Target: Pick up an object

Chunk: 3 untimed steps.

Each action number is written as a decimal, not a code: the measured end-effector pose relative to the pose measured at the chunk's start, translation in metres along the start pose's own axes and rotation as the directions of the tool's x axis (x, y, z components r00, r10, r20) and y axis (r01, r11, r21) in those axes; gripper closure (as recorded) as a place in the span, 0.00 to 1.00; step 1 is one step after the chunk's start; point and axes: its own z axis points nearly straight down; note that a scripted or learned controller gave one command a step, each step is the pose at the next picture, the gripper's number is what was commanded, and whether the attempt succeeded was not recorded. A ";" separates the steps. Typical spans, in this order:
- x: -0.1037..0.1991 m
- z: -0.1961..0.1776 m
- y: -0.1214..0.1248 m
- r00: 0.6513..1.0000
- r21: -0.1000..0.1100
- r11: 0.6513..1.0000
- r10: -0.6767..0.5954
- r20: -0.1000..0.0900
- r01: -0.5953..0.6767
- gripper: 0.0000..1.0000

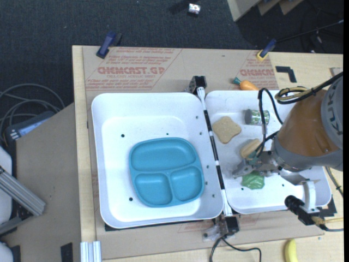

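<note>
Down in the right bin (pixel 240 203), the green object (pixel 254 181) sits near the front, partly covered by the gripper (pixel 252 165), so its shape is hard to make out. Just above it lies a tan piece (pixel 250 147), its lower edge also tucked under the gripper. Further back, a toast slice (pixel 226 129) lies flat near the divider, and a small can (pixel 256 117) lies on its side toward the rear wall.

The gripper hangs low over the green object and the tan piece, right at them, but whether it touches either is unclear. It's a dark tangle from this angle, and how far open it stands I cannot tell; nothing is visibly gripped.

The arm (pixel 311 132) bulks in from the right, its orange band hiding much of the bin's right side.

In the left bin (pixel 109 146), a blue tray (pixel 166 171) with three compartments rests flat. Behind the bins, an orange carrot (pixel 246 84) lies on the bench (pixel 136 70); a yellow thing (pixel 290 251) is cut off at the bottom edge.
</note>
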 end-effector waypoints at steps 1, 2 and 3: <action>0.000 -0.010 0.000 1.000 -0.001 1.000 0.001 0.001 -0.001 1.00; 0.000 -0.010 0.000 1.000 -0.001 1.000 0.001 0.000 -0.001 0.00; 0.004 0.011 0.009 1.000 0.002 1.000 -0.002 -0.001 0.002 0.00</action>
